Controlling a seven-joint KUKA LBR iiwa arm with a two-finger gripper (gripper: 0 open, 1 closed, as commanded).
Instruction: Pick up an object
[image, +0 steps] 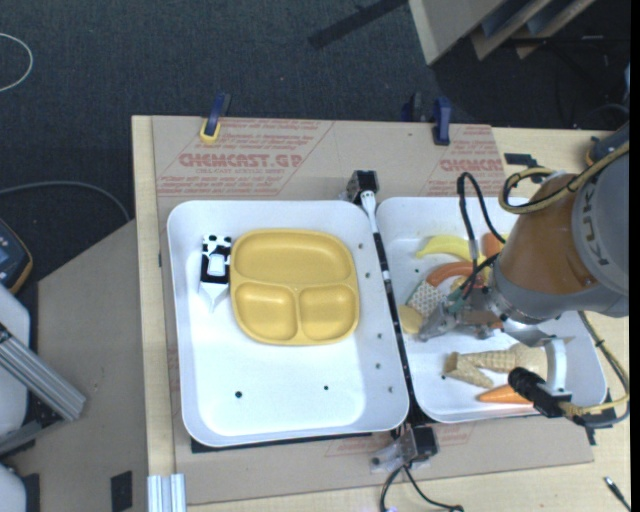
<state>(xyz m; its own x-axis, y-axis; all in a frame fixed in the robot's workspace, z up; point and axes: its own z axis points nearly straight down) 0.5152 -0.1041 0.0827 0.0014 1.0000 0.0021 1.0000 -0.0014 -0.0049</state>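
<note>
Dark carpet all around, and in the middle a counter (300, 150) topped with printed brown cardboard, carrying two shallow white bins side by side. The arm (560, 250), grey with its orange band, comes in from the right and dips into the right bin (590, 385). The gripper (448, 318) sits low over the left half of that bin; whether it is open or closed, I cannot tell from this angle.

Just above the gripper lie a banana (445, 246) and an orange curved piece (445, 270). A small netted object (425, 296) lies right beside the gripper, on its upper left. Below and slightly right of the gripper rests a waffle cone (482, 364), and a carrot (500, 396) lies beyond that.

Well off to the gripper's left, in the left bin (290, 410), sits a yellow divided plate (295, 285), with a small black-and-white object (215, 260) touching its far edge.
</note>
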